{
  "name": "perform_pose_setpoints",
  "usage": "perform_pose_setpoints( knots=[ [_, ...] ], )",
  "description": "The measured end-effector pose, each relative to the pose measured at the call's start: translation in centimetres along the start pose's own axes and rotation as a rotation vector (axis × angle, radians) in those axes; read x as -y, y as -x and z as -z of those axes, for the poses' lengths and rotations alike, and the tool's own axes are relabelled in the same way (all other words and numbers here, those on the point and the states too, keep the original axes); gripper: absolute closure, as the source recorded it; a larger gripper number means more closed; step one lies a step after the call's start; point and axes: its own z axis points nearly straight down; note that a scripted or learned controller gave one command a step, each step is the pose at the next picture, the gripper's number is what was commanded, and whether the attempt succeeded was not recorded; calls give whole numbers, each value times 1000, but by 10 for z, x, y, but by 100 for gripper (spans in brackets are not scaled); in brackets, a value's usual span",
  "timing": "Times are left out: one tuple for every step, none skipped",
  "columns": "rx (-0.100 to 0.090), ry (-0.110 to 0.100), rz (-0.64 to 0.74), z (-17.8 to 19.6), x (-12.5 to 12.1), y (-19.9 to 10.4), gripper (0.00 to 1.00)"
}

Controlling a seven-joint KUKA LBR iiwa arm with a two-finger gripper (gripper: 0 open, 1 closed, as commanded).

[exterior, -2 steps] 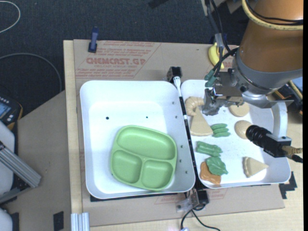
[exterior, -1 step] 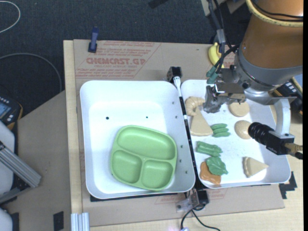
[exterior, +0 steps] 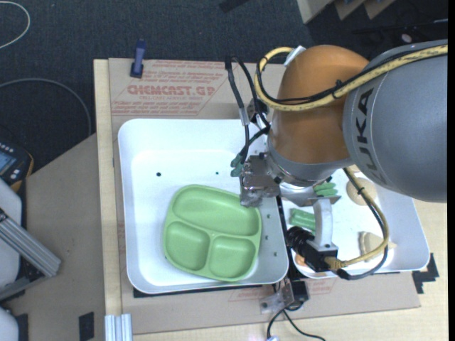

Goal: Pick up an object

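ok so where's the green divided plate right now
In the camera view the green divided plate lies in the left bin, toward its near right corner, its upper right rim just under the gripper.

A pale green plate (exterior: 212, 233) lies in a white bin (exterior: 142, 190).

Worktop (exterior: 178, 94) mid-frame, tan board printed with red lettering along its upper part. Small blue clip-like item (exterior: 138, 59) at the board's upper left corner. Dark carpet floor (exterior: 106, 13) across the top of frame. Thin pale cable (exterior: 14, 23) looping on the floor, upper left. Dark device (exterior: 13, 163) at left edge. Grey metal rail (exterior: 28, 247) angled at lower left.
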Motion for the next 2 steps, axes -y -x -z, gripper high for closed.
perform_pose_setpoints(
  knots=[
    [2, 4, -12, -80, -25, 45, 100],
    [-8, 36, 2, 169, -54, -33, 100]
  ],
)
